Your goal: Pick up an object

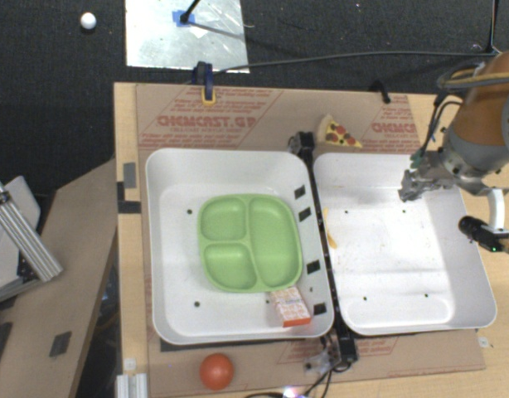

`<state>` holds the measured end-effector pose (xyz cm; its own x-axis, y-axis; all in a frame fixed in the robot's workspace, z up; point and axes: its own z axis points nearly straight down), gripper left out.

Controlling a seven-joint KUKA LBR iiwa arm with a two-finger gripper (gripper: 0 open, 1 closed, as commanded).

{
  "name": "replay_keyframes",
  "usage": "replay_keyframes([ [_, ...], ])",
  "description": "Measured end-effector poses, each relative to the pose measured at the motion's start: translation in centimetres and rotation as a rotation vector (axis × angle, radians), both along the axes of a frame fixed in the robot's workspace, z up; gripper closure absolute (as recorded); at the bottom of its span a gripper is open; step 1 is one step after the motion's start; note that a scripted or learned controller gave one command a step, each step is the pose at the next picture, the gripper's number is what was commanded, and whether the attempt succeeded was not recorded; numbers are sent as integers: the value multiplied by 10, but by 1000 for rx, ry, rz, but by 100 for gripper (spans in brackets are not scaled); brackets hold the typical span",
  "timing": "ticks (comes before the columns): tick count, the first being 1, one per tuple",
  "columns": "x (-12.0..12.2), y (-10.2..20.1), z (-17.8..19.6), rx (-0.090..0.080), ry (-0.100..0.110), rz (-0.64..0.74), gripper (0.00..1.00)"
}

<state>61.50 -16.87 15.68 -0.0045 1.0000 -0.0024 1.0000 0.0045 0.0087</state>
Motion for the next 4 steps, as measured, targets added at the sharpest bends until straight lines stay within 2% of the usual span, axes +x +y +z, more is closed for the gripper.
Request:
replay_keyframes([
  [1,-8,0,52,1,2,0,100],
  [2,2,3,101,0,1,2,100],
  [3,3,3,116,1,4,1,100],
  [4,12,55,103,4,6,5,100],
])
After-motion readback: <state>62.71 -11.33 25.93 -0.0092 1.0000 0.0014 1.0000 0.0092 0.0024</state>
